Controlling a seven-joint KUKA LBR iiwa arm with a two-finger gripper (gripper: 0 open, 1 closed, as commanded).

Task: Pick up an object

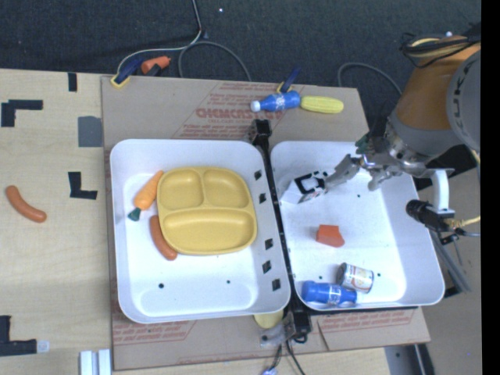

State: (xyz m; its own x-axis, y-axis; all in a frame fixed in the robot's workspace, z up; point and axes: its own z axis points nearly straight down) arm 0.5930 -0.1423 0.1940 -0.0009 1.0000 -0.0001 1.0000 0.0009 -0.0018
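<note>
- A pale wooden bench (47,155) carries a brown cardboard sheet (226,108), and on that sheet sit two shallow white bins side by side; dark carpet (94,14) fills the far side of the room, with a thin cable (195,22) trailing over it.
- The gripper (312,191) hangs over the far left part of the right bin (394,233), its black fingers parted with nothing between them.
- The arm (437,92), grey with an orange band, comes in from the right behind the gripper.
- Near the gripper, toward the near edge, an orange wedge-shaped block (330,235) lies flat on the bin floor, apart from the fingers.
- Farther toward the near edge lie a small can (357,276) on its side and a blue bottle (328,293), just beside each other against the near wall.
- To the gripper's left, past the black clips (264,180) along the divide, the left bin (133,287) holds a yellow divided plate (207,211), a carrot (146,194) touching the plate's left rim and a sausage (162,239) partly under it.
- Beyond the gripper, on the cardboard, lie a blue toy (276,102) and a yellow corn cob (322,105).
- Far left on the bench lies another sausage (25,204); an orange-handled clamp (141,68) grips the cardboard's far corner.
</note>
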